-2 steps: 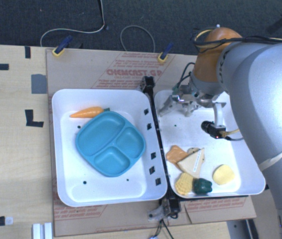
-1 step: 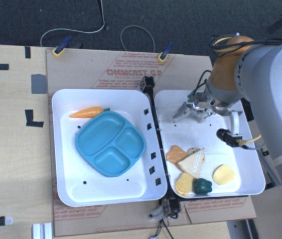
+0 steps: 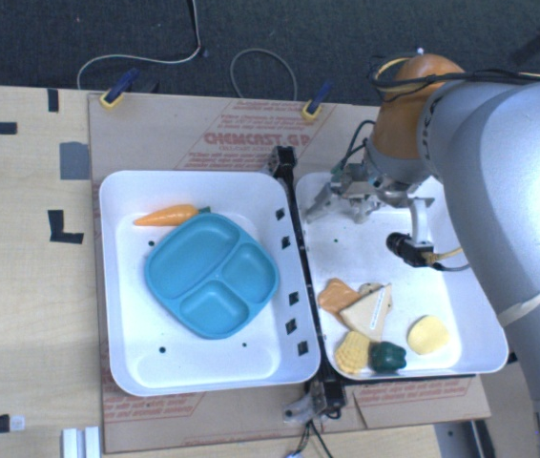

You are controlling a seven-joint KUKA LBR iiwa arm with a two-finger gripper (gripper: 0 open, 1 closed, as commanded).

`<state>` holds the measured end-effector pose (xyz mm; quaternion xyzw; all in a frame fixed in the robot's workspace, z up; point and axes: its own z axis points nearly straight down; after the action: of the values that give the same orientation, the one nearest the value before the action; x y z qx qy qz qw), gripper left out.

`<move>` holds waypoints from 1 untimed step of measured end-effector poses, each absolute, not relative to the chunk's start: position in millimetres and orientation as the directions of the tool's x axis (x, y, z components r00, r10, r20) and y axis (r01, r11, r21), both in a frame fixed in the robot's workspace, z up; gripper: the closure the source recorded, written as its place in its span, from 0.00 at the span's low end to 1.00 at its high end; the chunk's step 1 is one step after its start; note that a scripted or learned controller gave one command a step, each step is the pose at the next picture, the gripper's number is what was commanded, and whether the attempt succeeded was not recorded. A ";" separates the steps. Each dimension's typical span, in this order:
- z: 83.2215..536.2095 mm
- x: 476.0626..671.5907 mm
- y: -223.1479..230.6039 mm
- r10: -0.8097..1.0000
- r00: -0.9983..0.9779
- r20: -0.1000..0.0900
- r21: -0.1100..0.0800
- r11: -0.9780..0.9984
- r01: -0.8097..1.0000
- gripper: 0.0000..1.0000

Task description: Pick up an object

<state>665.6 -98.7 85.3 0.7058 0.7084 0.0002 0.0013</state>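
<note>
1. Two shallow white bins sat side by side on the bench: the left bin (image 3: 117,284) and the right bin (image 3: 470,337), meeting along a black divider (image 3: 296,256).
2. Above the right bin's far end hung the gripper (image 3: 351,198), under the arm (image 3: 480,160); whether it was wide or narrow could not be told, and nothing showed within it.
3. Clustered at the right bin's near end lay a bread slice (image 3: 337,296), a sandwich wedge (image 3: 370,311), a corn cob (image 3: 351,351), a dark green item (image 3: 387,356) and a yellow lemon (image 3: 427,334).
4. Bare white floor lay between that cluster and the gripper.
5. Inside the left bin, a blue divided plate (image 3: 213,273) lay centrally, with an orange carrot (image 3: 165,216) near the far wall.
</note>
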 end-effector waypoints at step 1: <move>86.1 669.5 -140.1 1.000 -0.001 0.000 0.003 0.001 1.000 0.00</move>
<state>669.5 -140.1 86.1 0.7069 0.7073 0.0011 0.0014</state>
